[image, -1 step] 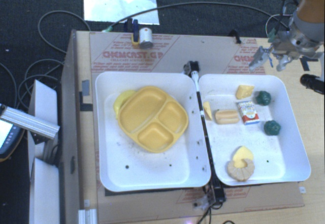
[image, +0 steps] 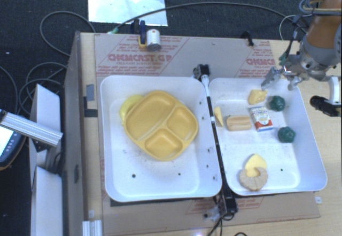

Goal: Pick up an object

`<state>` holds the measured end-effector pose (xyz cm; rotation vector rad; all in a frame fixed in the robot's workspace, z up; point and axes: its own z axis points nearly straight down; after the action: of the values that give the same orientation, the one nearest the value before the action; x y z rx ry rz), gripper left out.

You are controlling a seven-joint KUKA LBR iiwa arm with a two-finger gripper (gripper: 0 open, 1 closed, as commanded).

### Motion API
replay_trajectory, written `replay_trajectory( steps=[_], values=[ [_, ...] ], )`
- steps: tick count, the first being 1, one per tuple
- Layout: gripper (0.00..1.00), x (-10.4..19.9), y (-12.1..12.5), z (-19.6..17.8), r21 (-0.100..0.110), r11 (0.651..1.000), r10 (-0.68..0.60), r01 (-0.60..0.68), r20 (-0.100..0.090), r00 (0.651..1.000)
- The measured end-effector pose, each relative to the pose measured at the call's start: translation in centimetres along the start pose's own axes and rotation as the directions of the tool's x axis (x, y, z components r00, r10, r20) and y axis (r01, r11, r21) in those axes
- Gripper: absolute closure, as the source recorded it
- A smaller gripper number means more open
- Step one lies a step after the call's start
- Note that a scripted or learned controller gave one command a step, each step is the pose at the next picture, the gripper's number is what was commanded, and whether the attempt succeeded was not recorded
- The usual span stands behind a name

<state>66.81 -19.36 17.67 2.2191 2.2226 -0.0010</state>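
From my remote station I count two white bins side by side on the bench: the left bin (image: 115,176) carries one yellow divided tray (image: 160,125) with three compartments, lying over a second yellow piece (image: 127,106) that peeks out at its 10 o'clock edge. The right bin (image: 304,170) holds the loose items, seven by my count. Two dark green lumps sit toward 3 o'clock, one (image: 277,103) above the other (image: 286,134), well apart. One small red-and-white carton (image: 261,120) lies between them and the bin's centre, just beside one tan block (image: 238,122). One yellow wedge (image: 218,116) rests at 9 o'clock against the divider wall, and another yellow chunk (image: 257,96) sits at 12 o'clock. At 6 o'clock one beige curved piece with a yellow top (image: 254,172) lies alone. The arm (image: 323,31) comes in at the bin's 1 o'clock corner, its gripper (image: 282,77) hovering over the rim just beyond the yellow chunk, fingers spread apart with nothing between them. One grey cylinder (image: 153,38) and a yellow-blue clip (image: 141,31) stand on the cardboard at 12 o'clock of the left bin.
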Motion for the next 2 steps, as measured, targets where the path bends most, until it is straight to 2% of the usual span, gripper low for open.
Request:
replay_trajectory(
  steps=[1, 2],
  values=[
    [0.0, 0.6, 0.0, 9.3, 0.0, 1.0, -0.003, 0.003, -0.001, 1.0],
    [0.0, 4.6, 0.1, 9.2, -0.002, 1.0, -0.003, 0.003, -0.001, 1.0]
  ],
)
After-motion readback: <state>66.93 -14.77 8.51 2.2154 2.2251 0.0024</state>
